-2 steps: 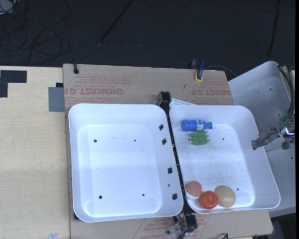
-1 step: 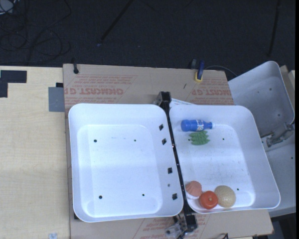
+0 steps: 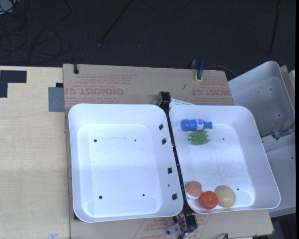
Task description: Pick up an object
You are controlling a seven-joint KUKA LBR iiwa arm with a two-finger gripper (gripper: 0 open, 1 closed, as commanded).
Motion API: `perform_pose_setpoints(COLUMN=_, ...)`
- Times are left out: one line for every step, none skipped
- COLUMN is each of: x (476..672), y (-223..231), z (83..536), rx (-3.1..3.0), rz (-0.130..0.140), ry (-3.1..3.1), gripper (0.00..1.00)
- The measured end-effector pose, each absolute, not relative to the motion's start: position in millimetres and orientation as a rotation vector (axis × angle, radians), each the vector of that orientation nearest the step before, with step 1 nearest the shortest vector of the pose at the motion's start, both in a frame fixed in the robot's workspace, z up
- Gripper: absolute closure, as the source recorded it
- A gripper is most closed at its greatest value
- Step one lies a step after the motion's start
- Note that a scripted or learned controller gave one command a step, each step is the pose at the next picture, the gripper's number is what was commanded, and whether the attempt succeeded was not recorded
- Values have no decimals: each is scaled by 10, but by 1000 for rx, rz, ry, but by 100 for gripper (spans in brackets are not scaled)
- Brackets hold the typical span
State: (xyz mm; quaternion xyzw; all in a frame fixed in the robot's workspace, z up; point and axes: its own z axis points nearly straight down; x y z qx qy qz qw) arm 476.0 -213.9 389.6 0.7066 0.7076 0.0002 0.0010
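2 white bins sit side by side on the bench: the left bin and the right bin, which holds every candidate. The gripper's place and the state of its jaws I cannot tell. Since the arm reaches in from the right, the right bin is nearer. The blue bottle lies on its side near the far wall, long axis left-right, with a green toy just beside it. At the near wall a beige ball, red ball and pink piece crowd together, touching
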Motion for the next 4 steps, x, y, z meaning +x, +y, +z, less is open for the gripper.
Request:
perform_pose_setpoints(x=4793, y=-2137, z=4287, rx=2217, rz=1, ry=2222, gripper=0)
perform_pose_setpoints(x=4761, y=-2138, z=4737, rx=2217, rz=2, ry=2221, gripper=0)
perform_pose_setpoints(x=4762, y=-2136, z=5186, rx=2216, rz=1, ry=2222, gripper=0)
perform_pose_setpoints(x=4761, y=-2136, z=5387, rx=2217, rz=0, ry=2225, gripper=0)
